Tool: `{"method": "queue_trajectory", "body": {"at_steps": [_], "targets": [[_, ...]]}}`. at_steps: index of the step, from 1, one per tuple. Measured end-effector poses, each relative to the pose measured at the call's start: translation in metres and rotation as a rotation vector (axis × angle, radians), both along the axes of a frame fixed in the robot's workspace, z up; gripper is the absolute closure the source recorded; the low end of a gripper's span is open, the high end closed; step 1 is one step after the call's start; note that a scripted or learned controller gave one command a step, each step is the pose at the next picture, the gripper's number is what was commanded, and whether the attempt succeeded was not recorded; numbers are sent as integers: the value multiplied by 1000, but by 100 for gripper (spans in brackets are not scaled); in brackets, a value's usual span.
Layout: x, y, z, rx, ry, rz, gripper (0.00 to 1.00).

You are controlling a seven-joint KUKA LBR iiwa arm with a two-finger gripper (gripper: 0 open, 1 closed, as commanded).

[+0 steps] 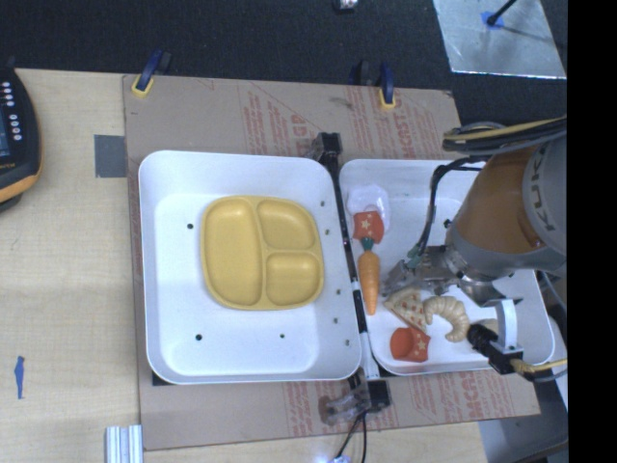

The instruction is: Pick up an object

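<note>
The right bin (pixel 390 177) holds several toy foods: a carrot (pixel 368 268) along its left wall, a red strawberry-like piece (pixel 367 226) above it, a pizza slice (pixel 408 307), a croissant (pixel 447 313) and a red tomato (pixel 409 344) near the front. My gripper (pixel 410 276) hangs low over the bin's middle, just above the pizza slice and right of the carrot. Nothing shows between its fingers. The arm's grey and orange wrist (pixel 501 215) covers the bin's right part.
The left bin (pixel 174 345) bears a yellow divided plate (pixel 261 252). A clear plastic wrapper (pixel 368 201) lies at the back of the right bin. A black device (pixel 17 133) sits at the bench's left edge. Clamps (pixel 387 85) hold the cardboard's far edge.
</note>
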State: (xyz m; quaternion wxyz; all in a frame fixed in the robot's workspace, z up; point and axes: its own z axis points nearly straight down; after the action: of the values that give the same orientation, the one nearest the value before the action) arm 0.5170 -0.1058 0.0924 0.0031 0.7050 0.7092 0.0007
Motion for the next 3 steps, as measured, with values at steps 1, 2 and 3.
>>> {"method": "queue_trajectory", "body": {"at_steps": [1, 2, 3], "targets": [[-2, -1, 9, 2, 9, -1, 100], [-2, -1, 9, 2, 8, 0, 0], [-37, -7, -1, 5, 10, 0, 0]]}}
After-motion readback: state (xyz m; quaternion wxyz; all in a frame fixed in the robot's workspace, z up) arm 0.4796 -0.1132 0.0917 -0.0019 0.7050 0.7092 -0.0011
